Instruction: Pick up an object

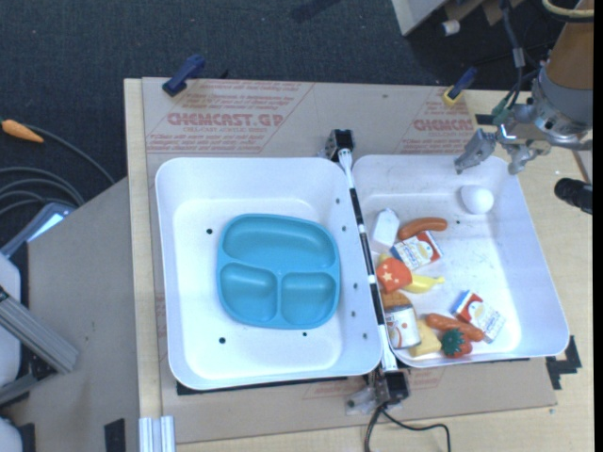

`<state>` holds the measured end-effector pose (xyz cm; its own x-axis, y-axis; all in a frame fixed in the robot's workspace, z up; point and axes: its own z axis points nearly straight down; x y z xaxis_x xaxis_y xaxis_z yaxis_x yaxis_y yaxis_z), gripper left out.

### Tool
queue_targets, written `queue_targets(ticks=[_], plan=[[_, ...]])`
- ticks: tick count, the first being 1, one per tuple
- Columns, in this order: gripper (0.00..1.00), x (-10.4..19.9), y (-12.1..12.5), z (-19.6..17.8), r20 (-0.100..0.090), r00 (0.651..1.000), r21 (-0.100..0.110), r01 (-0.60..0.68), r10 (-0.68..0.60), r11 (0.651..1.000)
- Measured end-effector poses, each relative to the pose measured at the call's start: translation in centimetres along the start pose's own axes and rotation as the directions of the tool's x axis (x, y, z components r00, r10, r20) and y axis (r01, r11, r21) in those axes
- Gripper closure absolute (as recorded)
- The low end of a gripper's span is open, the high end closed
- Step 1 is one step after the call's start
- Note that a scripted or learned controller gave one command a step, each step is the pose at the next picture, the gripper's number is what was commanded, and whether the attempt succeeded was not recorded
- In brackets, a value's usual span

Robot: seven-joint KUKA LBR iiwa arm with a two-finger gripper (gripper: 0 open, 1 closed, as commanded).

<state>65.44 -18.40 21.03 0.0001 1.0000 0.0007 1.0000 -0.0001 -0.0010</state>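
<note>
- Nearest edge of the right bin [539, 290]: a cluster of toy food crowds the corner. There's a small can [402, 327], a carrot-like piece [455, 327] with a strawberry [456, 344] just beside it, and a little red-and-white carton [479, 314]. They touch or nearly touch, so a grab there risks nudging neighbours.
- Mid bin: a tomato [394, 275] sits against a yellow banana [425, 283], with a second carton [415, 251] and a sausage [423, 225] just beyond. Packed again.
- The left bin [184, 281] carries the blue divided plate [279, 270]. Nothing there for me to pick.
- Far end of the right bin: the white egg [476, 199] lies alone, well apart from the clutter. That's my target, I reckon.
- My pincer [496, 152] hangs above the far rim, near the egg but not touching it. Fingers spread, nothing between them.
- To do this well: shift toward the egg until it sits centred between the fingers, come straight down, and stop just shy of the bin floor.
- It's round and smooth, so I judge it will roll or squirt out if I close off-centre. Close slowly across its middle, then lift and check it came up with me.
</note>
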Motion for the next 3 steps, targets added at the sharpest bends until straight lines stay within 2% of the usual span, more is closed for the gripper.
queue_targets(ticks=[1,2,3], plan=[[0.0,4.1,-6.7,12.0,0.001,1.0,-0.005,0.0,0.0,1.0],[0.0,7.9,-5.4,12.6,0.002,1.0,-0.003,0.0,0.0,1.0],[1.0,8.0,-5.4,11.6,0.002,1.0,-0.004,0.0,0.0,1.0]])
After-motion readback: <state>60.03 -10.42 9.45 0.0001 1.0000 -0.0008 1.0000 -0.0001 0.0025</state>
